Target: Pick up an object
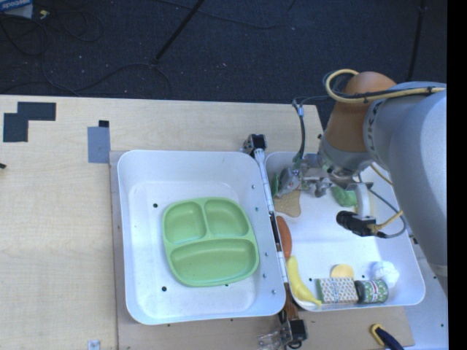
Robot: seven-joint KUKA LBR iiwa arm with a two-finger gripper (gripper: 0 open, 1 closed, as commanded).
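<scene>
**Arm over right bin; grasp unconfirmed**

Gripper (pixel 315 182) sits low at the right bin's (pixel 408 297) far-left corner, beside a tan item (pixel 289 205) and a green item (pixel 343 194). Finger state: cannot tell. Banana (pixel 299 281) lies along the near-left wall. Green divided tray (pixel 210 240) occupies the left bin (pixel 131 195).

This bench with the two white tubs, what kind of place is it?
Probably a robotics lab set up for grasping trials: a grey arm reaches over two white bins, one holding a green divided tray, the other small toys such as a banana.

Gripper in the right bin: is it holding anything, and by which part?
Cannot be told: the gripper sits low in the right bin, hiding any hold.
</scene>
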